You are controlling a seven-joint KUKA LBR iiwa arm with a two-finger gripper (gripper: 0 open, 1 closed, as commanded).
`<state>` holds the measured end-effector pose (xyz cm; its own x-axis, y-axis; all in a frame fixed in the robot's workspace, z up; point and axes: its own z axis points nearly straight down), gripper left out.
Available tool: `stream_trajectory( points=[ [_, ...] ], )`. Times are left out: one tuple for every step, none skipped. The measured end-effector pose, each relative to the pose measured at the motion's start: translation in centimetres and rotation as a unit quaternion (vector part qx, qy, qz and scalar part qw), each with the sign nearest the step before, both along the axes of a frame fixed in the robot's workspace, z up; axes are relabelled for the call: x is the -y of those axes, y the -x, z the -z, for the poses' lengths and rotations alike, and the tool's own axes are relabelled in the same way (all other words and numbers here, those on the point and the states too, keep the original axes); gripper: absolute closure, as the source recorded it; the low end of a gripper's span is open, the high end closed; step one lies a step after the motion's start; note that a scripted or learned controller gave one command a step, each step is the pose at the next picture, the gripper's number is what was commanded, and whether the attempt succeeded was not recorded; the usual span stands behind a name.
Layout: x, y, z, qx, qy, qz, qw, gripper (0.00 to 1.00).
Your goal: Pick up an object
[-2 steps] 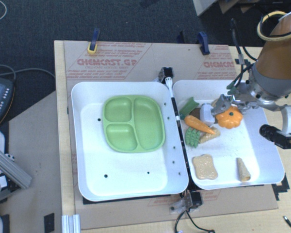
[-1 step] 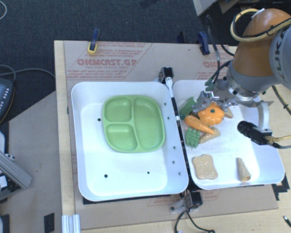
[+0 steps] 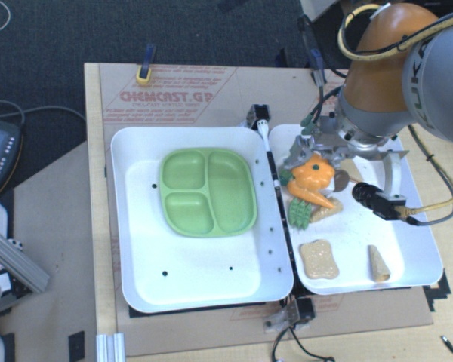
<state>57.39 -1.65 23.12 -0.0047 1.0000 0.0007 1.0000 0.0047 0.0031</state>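
In the right bin [image 3: 415,240], my gripper [image 3: 321,155] hangs from the grey and orange arm, directly over an orange toy pepper [image 3: 314,173] at the bin's back left. The pepper's top touches or sits just under the gripper, and the wrist hides the contact. Against the pepper's near side lies an orange carrot [image 3: 311,197], with a green leafy toy [image 3: 298,214] beside it. A tan bread slice [image 3: 318,259] and a small tan wedge [image 3: 378,263] rest nearer the front of the bin.
The left bin [image 3: 136,225] holds a green divided plate [image 3: 208,192]. A black cylinder with a yellow cable [image 3: 374,200] juts over the right bin. A black divider rail [image 3: 275,202] separates the bins. Cardboard lies under both.
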Motion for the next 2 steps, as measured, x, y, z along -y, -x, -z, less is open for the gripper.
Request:
stream_trajectory(
  points=[
    [1.2,0.9,1.7,-0.004,0.0003,0.003,1.0000,1.00],
    [1.4,1.2,0.3,0.000,0.0005,0.003,1.0000,1.00]
  ],
)
